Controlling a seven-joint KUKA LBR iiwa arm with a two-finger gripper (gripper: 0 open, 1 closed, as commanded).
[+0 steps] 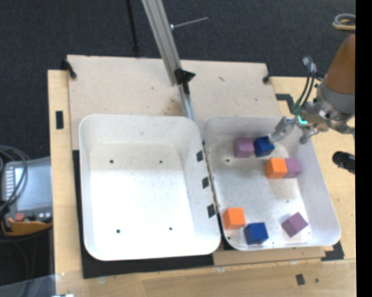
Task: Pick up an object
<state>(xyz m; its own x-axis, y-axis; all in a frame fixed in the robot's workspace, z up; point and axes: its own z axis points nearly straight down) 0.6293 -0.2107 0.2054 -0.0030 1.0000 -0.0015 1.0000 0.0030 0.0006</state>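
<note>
Camera view: you see the gripper (292,129) above the right bin's (322,193) far rim, jaws spread, nothing between them. Just beside it, a blue cube (264,145) touches a purple cube (243,147); both sit slightly skewed to the bin walls, no long axis. Orange cube (276,167) lies near.

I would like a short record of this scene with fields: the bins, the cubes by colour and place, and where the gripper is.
bins: left white bin; right white bin
far group: purple cube, blue cube
middle pair: orange cube, purple cube
near row: orange cube, blue cube, purple cube
gripper: over right bin's far edge, beside far blue cube
</note>
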